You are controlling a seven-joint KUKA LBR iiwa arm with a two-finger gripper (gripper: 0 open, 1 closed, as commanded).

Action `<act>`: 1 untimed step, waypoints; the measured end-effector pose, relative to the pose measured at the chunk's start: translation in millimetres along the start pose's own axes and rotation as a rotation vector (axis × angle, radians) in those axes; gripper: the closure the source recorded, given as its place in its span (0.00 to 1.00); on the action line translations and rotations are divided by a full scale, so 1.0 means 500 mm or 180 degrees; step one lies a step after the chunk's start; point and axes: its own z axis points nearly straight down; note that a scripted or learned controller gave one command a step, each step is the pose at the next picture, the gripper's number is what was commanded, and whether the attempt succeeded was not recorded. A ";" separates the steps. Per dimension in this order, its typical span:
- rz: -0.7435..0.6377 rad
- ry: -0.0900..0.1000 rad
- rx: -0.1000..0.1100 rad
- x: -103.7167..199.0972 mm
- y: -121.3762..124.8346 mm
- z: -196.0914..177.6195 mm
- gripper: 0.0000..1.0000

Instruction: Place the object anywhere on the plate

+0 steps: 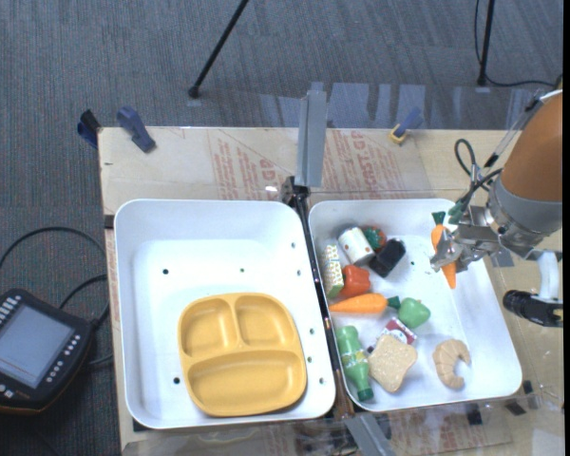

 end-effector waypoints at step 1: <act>-0.0520 0.0003 -0.0020 0.187 0.034 -0.094 1.00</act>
